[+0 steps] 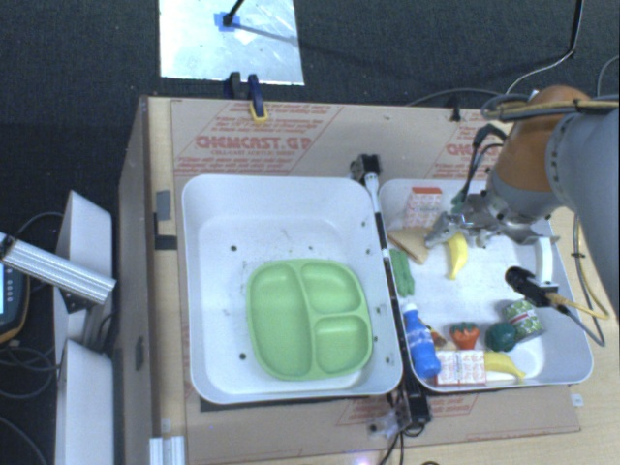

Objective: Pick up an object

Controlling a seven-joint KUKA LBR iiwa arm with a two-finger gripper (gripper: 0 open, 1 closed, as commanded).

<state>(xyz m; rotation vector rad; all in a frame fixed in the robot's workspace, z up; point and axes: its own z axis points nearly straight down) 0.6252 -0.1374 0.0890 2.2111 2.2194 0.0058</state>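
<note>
grey arm [587,163] w/ orange band [528,158] nr wrist, silver tool [463,229]

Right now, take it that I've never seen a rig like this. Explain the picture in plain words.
One camera looks down at a slant on a bench bearing two white bins. The grey arm with the orange band is a robot reaching in from the right. Its gripper, the grasping part, hangs over the right bin, just above a banana. Whether it grips the banana, the picture doesn't show. That bin also holds a blue bottle, a second banana, a can and other small things. The left bin holds a green plate.
</note>
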